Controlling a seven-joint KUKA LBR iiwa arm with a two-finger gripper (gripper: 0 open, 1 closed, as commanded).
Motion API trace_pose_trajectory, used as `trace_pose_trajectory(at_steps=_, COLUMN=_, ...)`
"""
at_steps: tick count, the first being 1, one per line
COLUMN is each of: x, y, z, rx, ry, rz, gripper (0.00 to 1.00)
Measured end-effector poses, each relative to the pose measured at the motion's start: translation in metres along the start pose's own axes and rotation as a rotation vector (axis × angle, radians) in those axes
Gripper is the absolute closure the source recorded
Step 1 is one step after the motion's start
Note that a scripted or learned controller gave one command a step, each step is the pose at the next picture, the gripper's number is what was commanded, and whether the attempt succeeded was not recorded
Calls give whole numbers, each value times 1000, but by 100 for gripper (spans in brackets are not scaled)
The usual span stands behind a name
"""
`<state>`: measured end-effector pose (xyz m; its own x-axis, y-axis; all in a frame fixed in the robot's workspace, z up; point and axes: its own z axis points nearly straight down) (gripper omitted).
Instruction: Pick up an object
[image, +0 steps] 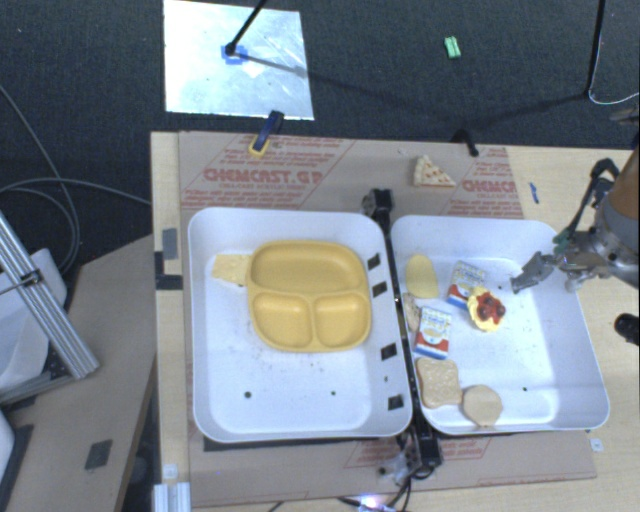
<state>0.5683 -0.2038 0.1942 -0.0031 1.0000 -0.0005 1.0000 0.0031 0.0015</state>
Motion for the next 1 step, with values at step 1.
trace_pose_trajectory(at_steps=1, x=40, y=35, z=112, rx=-3, ry=1, rz=-4, gripper=0)
